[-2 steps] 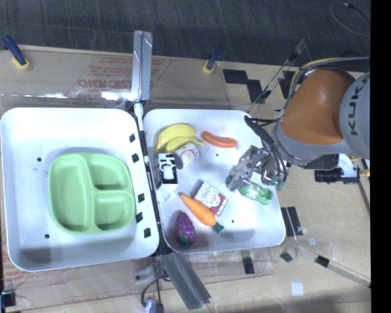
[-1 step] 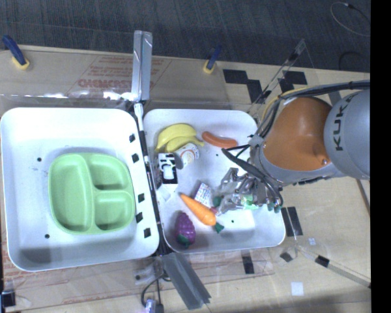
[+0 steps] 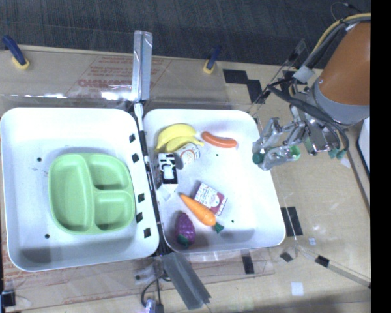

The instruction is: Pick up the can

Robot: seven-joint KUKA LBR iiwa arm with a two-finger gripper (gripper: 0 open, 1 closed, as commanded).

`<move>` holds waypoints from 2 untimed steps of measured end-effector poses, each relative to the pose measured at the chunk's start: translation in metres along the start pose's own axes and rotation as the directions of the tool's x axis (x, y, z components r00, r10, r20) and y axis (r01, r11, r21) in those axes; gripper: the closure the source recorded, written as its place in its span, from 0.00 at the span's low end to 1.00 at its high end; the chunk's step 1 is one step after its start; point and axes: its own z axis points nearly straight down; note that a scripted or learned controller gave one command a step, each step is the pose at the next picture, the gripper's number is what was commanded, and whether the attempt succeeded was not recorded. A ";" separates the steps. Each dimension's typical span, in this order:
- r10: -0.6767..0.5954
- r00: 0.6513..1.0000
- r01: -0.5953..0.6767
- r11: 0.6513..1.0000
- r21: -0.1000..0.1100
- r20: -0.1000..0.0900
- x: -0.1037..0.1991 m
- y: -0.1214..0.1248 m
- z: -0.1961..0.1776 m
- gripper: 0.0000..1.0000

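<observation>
Hand (image 3: 268,154) metal, grip state unclear, at rt bin (image 3: 264,194) edge, small round can (image 3: 189,154) beside curved bananas (image 3: 176,135)

Two white bins: left bin (image 3: 13,175), right bin (image 3: 264,207). Pale green divided tray (image 3: 90,191) in left. In right: yellow bananas (image 3: 176,135), orange-red sausage (image 3: 219,140), orange carrot (image 3: 199,209) with green tip, purple eggplant (image 3: 185,227), dark red-pink carton (image 3: 210,197), white can (image 3: 188,154) with brownish print at 5 o'clock of bananas. Tan surface (image 3: 313,201), black tape squares. Blue clamps (image 3: 14,51) at 11 o'clock.
</observation>
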 end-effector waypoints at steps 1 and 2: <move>-0.002 1.000 0.002 1.000 0.002 0.003 -0.001 0.000 -0.011 1.00; -0.011 1.000 0.011 1.000 -0.003 -0.004 -0.007 0.067 0.058 1.00</move>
